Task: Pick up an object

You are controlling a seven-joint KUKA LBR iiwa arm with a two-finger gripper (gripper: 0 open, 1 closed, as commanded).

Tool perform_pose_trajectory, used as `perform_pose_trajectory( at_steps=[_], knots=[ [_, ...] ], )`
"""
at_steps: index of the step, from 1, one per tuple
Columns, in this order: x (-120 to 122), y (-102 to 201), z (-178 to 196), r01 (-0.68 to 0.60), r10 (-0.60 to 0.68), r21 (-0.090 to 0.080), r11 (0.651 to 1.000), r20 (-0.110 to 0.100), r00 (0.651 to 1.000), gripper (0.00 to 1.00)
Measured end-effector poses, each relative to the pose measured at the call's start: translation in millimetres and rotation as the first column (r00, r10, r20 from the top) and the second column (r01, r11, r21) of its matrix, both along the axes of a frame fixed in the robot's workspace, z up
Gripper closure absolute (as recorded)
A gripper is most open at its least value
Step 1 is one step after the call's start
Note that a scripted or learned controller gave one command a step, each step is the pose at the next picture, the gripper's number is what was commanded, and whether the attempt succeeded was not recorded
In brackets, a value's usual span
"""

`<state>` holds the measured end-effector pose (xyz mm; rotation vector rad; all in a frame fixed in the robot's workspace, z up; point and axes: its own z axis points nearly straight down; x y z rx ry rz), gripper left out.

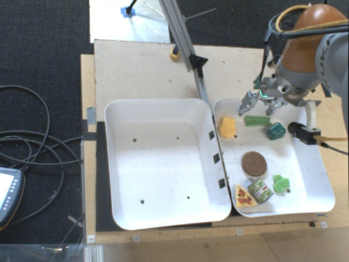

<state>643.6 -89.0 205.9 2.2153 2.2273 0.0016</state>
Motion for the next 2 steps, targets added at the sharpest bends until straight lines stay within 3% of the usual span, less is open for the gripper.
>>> perform_pose_trajectory(
  at_steps=[1, 2],
  knots=[
    [1.3, -1.9, -62.1, 0.003, -0.003, 0.0, 1.0, -0.006, 1.0, 0.0],
    [3.4, -0.6, -110.0, 0.004, -0.004, 0.003, 1.0, 0.002, 1.0, 0.0]
  ],
)
